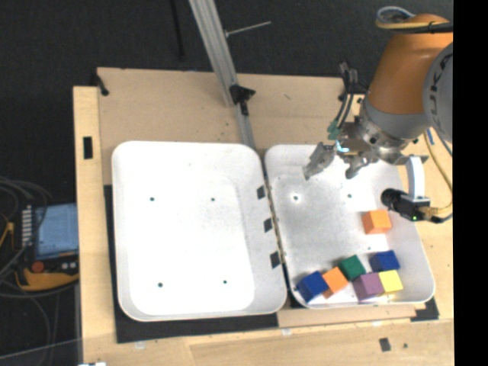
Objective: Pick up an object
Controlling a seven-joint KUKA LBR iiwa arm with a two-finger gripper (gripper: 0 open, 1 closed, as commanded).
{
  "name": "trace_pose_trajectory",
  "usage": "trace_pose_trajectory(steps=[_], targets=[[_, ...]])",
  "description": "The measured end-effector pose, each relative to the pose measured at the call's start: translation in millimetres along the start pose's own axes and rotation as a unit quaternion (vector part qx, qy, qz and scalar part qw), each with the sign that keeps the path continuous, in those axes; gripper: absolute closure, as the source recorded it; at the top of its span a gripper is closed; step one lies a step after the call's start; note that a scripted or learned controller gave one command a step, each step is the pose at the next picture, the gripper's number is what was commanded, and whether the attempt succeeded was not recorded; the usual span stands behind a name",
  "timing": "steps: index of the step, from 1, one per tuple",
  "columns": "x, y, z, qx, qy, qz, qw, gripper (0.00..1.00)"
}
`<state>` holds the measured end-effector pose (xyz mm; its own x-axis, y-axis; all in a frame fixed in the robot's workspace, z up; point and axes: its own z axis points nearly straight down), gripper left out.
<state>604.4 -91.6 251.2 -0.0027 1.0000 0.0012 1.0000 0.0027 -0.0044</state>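
A single fixed camera is looking down at a slant from above the table [168, 109], far enough back to be taking in both white bins [122, 204] and the table's left edge; the arm [404, 75] is reaching in from the right.

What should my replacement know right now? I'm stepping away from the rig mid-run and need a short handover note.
Tool: open, nothing between its fingers, over the far part of the right bin.
Objects, all in the right bin: an orange block alone near the right wall; along the near edge a cluster of blue block, orange block, green block, purple block, yellow block and a second blue block.
Done: nothing picked up yet.
Left: lower onto one block, close, lift. The lone orange block looks easiest, being apart from the rest.
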Motion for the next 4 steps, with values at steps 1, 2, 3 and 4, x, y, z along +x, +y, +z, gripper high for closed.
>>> trace_pose_trajectory(steps=[1,2,3,4], targets=[[0,1,-3,-0.003,0.000,0.001,1.0000,0.00],[-10,1,57,0.000,-0.002,0.003,1.0000,0.00],[-17,-9,109,0.000,-0.002,0.003,1.0000,0.00],[-19,-8,155,-0.003,-0.002,0.003,1.0000,0.00]])
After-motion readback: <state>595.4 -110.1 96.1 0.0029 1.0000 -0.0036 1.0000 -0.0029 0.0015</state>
